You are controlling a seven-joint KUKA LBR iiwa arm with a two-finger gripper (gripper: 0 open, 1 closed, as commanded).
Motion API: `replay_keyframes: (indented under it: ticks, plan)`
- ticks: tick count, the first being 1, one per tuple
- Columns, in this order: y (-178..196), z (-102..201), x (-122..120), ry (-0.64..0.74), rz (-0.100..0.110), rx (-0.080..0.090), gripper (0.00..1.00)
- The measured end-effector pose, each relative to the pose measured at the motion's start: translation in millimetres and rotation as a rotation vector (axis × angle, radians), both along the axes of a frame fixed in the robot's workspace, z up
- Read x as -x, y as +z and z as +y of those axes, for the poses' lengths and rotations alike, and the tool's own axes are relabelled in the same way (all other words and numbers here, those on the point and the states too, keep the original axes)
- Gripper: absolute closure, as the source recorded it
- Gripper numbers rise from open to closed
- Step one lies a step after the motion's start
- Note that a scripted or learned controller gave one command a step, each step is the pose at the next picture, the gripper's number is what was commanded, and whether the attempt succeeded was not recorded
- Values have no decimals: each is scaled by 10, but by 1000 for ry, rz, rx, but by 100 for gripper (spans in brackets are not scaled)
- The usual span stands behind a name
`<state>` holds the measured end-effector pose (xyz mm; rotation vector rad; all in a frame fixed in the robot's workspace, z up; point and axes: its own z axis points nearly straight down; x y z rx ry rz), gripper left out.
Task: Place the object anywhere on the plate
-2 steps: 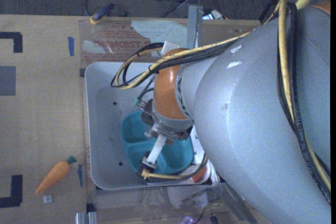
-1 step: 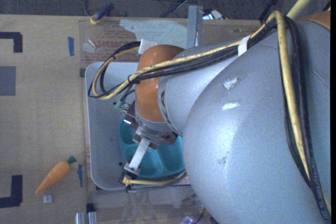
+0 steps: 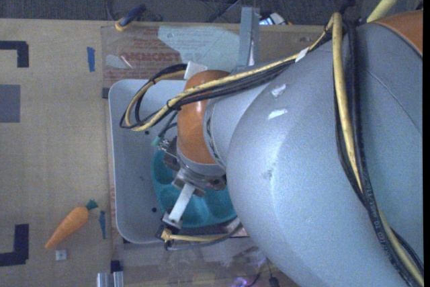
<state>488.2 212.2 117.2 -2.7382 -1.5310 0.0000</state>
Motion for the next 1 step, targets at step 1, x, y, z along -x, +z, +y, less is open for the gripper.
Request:
replay_keyframes:
  ticks: [1]
  plan:
    - [-82,-134,-84,47,-17,-33,100]
